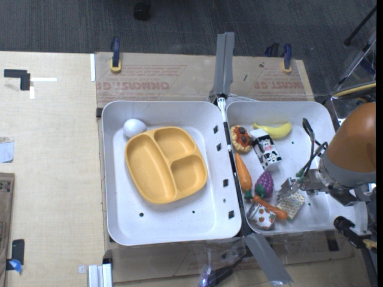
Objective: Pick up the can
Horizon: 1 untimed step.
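Note:
The can [267,150] is small, with a black-and-white patterned label. It lies on its side in the upper middle of the right bin [320,115], just below a yellow banana [274,130]. My gripper [289,188] reaches in from the right and hangs low over the bin's lower middle, right above a tan waffle-like piece [291,205]. It is below and to the right of the can, about a can's length away and apart from it. Nothing shows in its grasp.
Around the can lie a round pizza-like toy [242,139], an orange carrot [243,175], a purple fruit [264,184], a second carrot [270,207] and a small red-and-white toy [261,218]. The left bin [114,160] holds a yellow divided plate [165,164] and a white ball [134,126].

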Each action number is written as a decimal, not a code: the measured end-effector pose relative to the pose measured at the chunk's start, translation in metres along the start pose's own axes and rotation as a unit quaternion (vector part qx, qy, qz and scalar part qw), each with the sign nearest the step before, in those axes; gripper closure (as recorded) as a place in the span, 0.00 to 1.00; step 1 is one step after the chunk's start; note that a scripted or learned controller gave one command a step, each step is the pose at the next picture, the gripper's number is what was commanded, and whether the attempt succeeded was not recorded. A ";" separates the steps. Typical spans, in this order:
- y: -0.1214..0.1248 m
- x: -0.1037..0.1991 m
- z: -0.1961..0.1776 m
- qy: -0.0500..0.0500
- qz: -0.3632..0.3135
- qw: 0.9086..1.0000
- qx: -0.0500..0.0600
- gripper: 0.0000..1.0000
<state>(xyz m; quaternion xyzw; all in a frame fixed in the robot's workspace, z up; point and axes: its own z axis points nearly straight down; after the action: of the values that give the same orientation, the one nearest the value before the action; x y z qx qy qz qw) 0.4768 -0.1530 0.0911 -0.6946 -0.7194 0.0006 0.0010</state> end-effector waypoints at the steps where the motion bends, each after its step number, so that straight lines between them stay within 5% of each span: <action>1: 0.000 0.005 0.000 0.000 0.011 1.000 0.000 0.00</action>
<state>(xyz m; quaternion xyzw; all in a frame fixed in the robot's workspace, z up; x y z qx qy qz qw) 0.4770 -0.1477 0.0909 -0.7028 -0.7114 0.0004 0.0009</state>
